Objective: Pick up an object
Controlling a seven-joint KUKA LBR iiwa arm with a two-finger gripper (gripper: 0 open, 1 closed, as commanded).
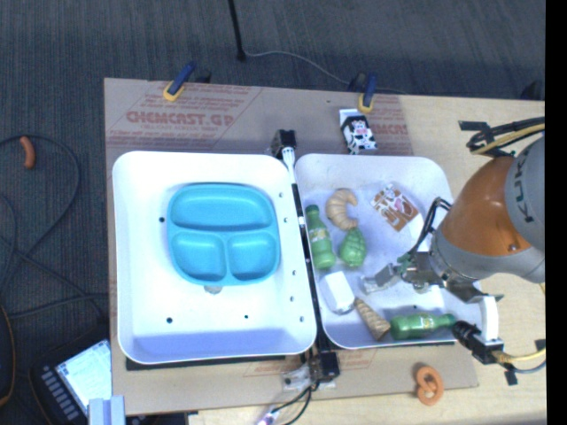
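gripper [383, 279] sat low in your right bin [430, 173]; you could not tell its state. left bin [142, 237] held a blue tray [223, 233].

Even, bright overhead light, faint shadows, mild glare on white bins [133, 237], slightly soft focus

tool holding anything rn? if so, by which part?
Cannot be told. The tool sits low in the right bin, between the white block and the green bottle; nothing is visibly between its tips.
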